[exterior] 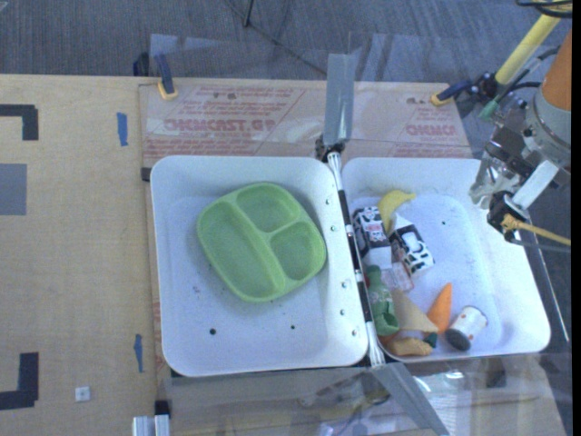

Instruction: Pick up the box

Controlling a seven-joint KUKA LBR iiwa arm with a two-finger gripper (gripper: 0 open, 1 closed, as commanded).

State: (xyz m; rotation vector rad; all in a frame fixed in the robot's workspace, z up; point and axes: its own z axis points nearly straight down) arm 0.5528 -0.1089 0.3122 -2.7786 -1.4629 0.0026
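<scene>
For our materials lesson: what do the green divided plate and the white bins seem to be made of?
Green plate: probably moulded plastic, with uniform colour, a soft sheen and rounded compartment ridges. White bins: likely thin formed plastic with a semi-gloss finish, judging by the rounded corners and rolled rims; the look leaves this open.

Left bin [172, 271] white, holds pale green divided plate [261, 241]. Right bin [508, 271] white; box [411, 248] white with black pattern at 9 o'clock, yellow banana [393, 206] at 11, orange carrot [441, 304] at 6. Bench [64, 243] tan wood.
</scene>
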